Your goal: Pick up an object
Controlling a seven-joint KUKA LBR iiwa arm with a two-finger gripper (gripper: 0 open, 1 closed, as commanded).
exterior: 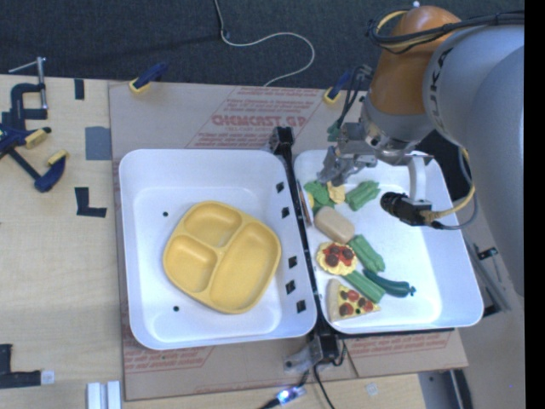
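Evidently poised low at the far left corner of the right bin (456, 254), gripper (341, 167) over the green toy vegetables (341, 194) clustered there for picking, grasp impossible to tell, yellow divided plate (223, 256) apart in the left bin (145, 186).

Light is bright and even, diffuse from above. The white bins (136, 228) read near overexposed, the walls washing out with little detail. Shadows are soft: a faint one under the yellow divided plate (223, 256), a darker patch under the arm (460, 66) on the right bin's far side. A mild sheen sits on the orange band (409, 32). Focus is fair mid-scene; small toy foods (349, 267) look slightly soft. The arm's near right bulk is blurred. The dark far floor loses detail.
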